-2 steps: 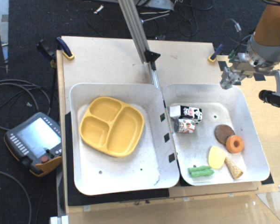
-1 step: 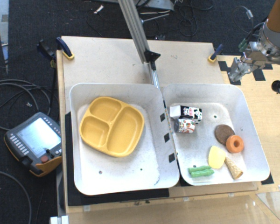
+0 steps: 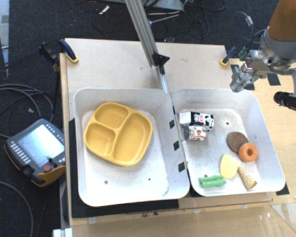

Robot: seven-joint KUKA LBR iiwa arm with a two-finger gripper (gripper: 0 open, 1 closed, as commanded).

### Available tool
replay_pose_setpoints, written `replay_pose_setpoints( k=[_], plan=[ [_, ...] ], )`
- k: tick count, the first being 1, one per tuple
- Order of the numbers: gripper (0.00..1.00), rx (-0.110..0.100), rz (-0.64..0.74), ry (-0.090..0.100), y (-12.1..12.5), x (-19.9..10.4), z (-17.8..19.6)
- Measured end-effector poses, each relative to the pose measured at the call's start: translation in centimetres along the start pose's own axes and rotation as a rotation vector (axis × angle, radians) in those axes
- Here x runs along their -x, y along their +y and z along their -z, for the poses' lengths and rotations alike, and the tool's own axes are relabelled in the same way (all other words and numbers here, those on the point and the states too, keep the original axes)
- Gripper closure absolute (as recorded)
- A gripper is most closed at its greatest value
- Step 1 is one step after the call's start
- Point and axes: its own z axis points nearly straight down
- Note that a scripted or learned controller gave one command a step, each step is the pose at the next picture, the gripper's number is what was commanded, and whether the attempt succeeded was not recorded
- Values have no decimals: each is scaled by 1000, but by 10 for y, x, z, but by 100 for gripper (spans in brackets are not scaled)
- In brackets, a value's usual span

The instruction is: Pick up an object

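Hovering at upper right, gripper (image 3: 238,84) state indiscernible; small milk carton (image 3: 198,119) light, stiff; grasp across flat sides.

- milk carton (image 3: 197,119): small, white with black cow patches, lying on its side at upper left of the right bin (image 3: 266,127)
- small can (image 3: 197,133): white/grey with red label, on its side, touching the carton just below it
- brown cookie (image 3: 236,141): round, flat, mid-bin
- orange donut (image 3: 248,152): ring, overlapping the cookie's lower right edge
- yellow wedge (image 3: 229,167): pale, flat, below the cookie
- cone (image 3: 247,177): tan waffle, lying beside the wedge
- green pea pod (image 3: 212,181): flat, near front rim
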Motion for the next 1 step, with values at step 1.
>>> replay_pose_setpoints(
  k=[1],
  plan=[
    [100, -1, 1, 1, -30, -50, -3]
  ],
)
